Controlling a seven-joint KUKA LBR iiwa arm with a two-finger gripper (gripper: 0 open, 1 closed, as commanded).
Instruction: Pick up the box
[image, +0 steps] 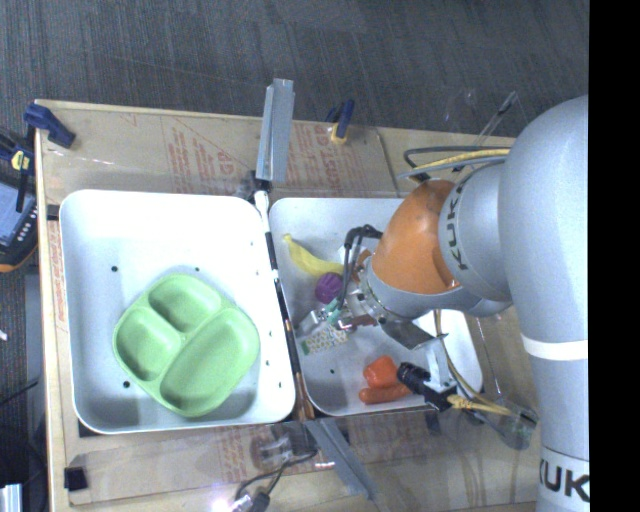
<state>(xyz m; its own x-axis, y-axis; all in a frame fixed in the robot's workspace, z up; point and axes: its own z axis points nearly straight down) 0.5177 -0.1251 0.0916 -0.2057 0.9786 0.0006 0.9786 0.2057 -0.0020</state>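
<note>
The claw (338, 318) hung low over the box (322, 340) beside the purple fruit (327, 288); grip unclear, box not lifted.

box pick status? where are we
Done: the arm has reached into the right bin, and the claw sits low over the small box near the bin's left wall. In hand: nothing confirmed; the box looks to lie at the claw's tip, but I cannot tell if it is gripped. Left: secure the grasp and lift. The banana, purple item and orange item lie beside it.
</note>
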